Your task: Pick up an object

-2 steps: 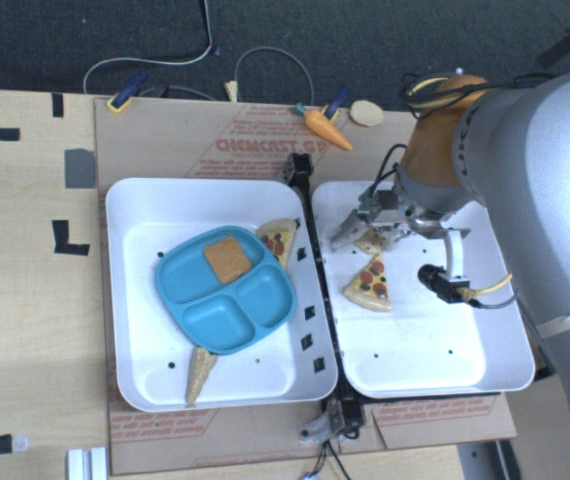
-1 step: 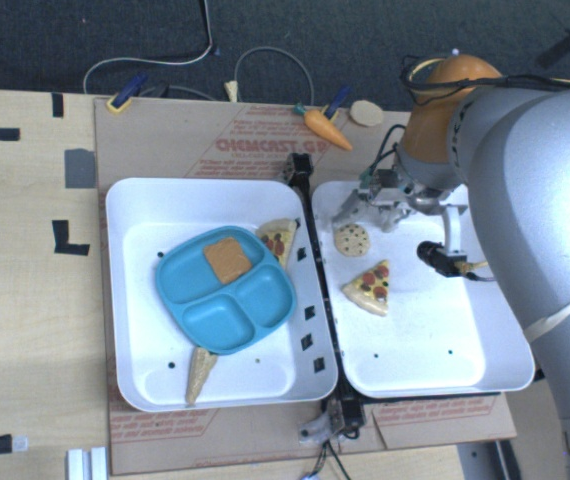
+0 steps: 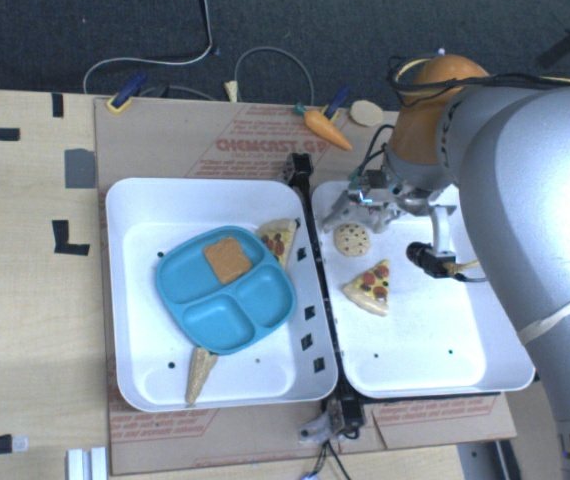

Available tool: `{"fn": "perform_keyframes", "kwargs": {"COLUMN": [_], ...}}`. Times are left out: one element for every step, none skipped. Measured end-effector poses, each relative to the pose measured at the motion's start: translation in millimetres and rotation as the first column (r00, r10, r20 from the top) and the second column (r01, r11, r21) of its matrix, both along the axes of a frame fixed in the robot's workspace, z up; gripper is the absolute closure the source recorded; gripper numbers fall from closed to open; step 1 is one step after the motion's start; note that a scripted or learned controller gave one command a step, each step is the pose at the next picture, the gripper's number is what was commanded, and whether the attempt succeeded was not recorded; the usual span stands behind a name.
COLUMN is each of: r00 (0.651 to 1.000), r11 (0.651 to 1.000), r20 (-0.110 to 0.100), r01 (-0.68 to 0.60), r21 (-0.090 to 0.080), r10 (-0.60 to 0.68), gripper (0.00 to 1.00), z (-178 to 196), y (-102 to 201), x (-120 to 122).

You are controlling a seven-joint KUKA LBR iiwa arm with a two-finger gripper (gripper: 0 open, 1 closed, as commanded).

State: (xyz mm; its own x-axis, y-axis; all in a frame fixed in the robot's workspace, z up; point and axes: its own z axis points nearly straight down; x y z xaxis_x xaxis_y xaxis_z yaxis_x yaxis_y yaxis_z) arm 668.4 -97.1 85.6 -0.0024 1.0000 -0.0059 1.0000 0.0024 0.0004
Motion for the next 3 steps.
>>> {"fn": "perform_keyframes", "kwargs": {"r00": [1.000,1.000,1.000], "r11": [1.000,1.000,1.000], "r20": [0.005,0.008,0.007], "r01": [0.004,0.002,-0.003], "r21": [0.005,0.003,0.004], "r10": [-0.004,-0.002,0.003], "gripper": [0.00,0.00,0.00], "z": [1.7,2.1,0.3], "y": [-33.3,-21.8,-0.3], "x": [-44.1,-112.3,-24.9]}}
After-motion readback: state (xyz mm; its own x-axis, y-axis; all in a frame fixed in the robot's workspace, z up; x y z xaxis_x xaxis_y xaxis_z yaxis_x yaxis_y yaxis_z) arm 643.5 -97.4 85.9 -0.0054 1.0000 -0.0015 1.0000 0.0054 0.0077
